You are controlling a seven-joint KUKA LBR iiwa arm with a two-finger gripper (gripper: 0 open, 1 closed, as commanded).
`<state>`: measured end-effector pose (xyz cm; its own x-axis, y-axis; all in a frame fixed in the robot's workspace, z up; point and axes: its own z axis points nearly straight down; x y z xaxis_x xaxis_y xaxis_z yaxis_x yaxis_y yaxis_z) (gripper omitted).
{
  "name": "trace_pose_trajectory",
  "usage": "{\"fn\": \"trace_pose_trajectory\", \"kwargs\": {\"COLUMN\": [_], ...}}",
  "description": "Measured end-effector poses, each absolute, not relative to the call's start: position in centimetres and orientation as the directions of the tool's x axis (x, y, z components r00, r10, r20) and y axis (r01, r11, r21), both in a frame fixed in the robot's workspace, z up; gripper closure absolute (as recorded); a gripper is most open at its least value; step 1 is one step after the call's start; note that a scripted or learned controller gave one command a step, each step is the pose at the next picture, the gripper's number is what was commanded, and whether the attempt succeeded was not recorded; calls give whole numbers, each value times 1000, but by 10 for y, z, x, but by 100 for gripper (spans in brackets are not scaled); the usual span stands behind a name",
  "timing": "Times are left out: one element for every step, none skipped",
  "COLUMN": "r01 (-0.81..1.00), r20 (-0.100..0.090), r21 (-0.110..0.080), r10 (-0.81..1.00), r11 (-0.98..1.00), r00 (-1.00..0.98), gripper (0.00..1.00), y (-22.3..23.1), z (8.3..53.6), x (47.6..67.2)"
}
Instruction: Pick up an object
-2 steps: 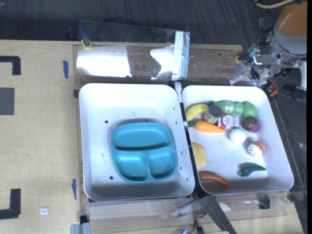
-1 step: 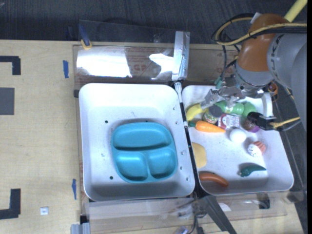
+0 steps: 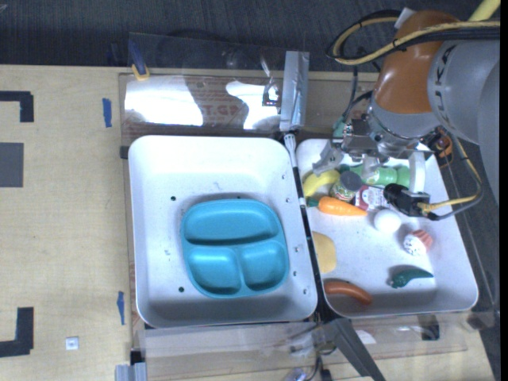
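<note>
Right white bin [image 3: 452, 280]: hand [image 3: 367, 167] low among toy foods [image 3: 343, 206].

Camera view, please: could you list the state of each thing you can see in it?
Blue tray: flat in the left bin, compartments bare.
Carrot: lying flat in the right bin, by the gripper.
Banana: lying at the bin's left wall.
Sausage: lying near the front rim.
Green pepper: lying apart from the rest.
White ball: resting loose.
Gripper: low among the toys, grasp unclear.
</note>
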<state>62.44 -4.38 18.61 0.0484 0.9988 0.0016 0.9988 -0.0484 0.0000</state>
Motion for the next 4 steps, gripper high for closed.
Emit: {"fn": "trace_pose_trajectory", "kwargs": {"r01": [972,943,944,943], "r20": [-2,-9,-2,-5], "r21": [5,21,3,9], "r10": [972,943,944,944], "r11": [235,332,331,331], "r00": [-235,-332,-331,-331], "gripper": [0,0,0,100], "y": [-17,-88,-106,-106], "z": [185,108,87,98], "x": [667,665,600,603]}}
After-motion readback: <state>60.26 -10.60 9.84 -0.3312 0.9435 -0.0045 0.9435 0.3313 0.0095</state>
